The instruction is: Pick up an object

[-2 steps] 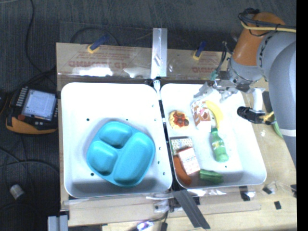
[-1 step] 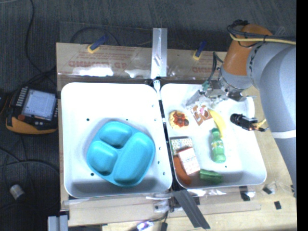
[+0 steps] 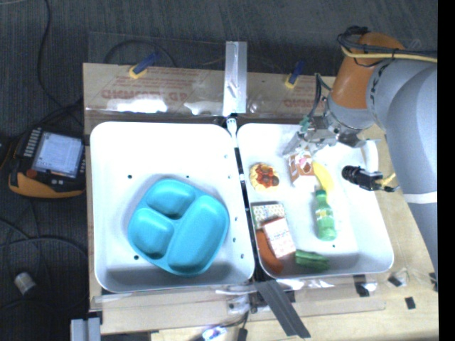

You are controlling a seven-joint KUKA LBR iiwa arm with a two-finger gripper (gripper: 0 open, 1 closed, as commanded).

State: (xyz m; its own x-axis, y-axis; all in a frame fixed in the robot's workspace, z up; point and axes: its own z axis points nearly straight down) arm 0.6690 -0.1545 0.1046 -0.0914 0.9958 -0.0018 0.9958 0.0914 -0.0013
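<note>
**Pick target: small packet under hand, far side of right bin**

Hand (image 3: 307, 135) hovers at the far end of the right bin (image 3: 377, 244), just over a small printed packet (image 3: 300, 166); can't tell its state from this angle. Packet looks light, thin, crinkly, probably slippery film, so pinch across the short width, mid-body. Long axis runs roughly near–far, slightly tilted. Yellow banana (image 3: 323, 177) touches its right edge, green bottle (image 3: 324, 217) just nearer: clutter risk.
</note>
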